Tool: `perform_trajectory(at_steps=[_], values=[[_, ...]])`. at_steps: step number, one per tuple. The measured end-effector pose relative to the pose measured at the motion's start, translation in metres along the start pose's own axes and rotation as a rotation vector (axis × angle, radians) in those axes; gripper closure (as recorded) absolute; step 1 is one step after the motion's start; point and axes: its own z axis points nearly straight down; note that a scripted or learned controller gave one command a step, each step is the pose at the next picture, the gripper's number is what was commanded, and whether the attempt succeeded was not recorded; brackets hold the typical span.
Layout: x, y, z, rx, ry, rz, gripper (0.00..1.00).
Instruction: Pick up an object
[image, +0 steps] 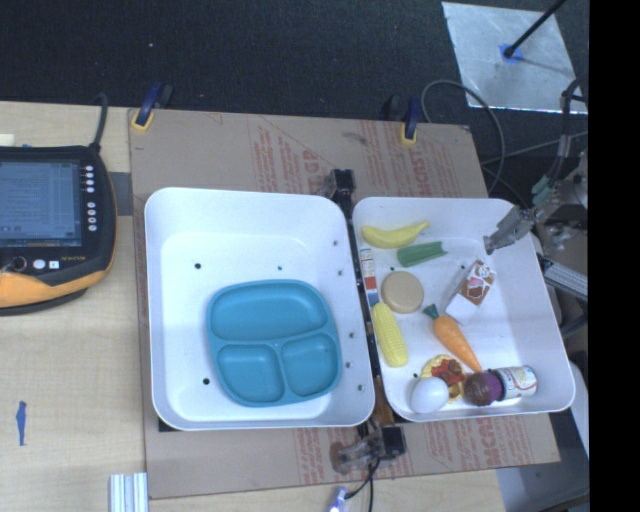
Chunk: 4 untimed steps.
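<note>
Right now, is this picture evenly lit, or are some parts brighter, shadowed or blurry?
In the camera view, light is uneven: the right bin glares bright white, while the left bin shows a soft grey shadow along its upper inner wall. The blue tray is clear and sharp. The pincer at the right edge looks dim and slightly blurred. The floor above the bench is dark.

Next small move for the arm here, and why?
Probably move the end effector left and down toward the small carton. It sits at the right bin's upper right edge holding nothing, and the carton is the nearest item, lying apart from the carrot.
</note>
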Motion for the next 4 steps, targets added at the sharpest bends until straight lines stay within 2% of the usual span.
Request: perform_trajectory(at_steps=[1, 2, 3, 4], values=[[-0.018, -0.004, 0.128, 0.003, 0.000, 0.000, 0.00], [0.034, -0.060, 0.192, 0.002, 0.002, -0.001, 0.00], [0.032, -0.059, 0.182, 0.003, 0.000, -0.005, 1.00], [0.117, -0.032, 0.086, -0.002, 0.002, -0.001, 1.00]])
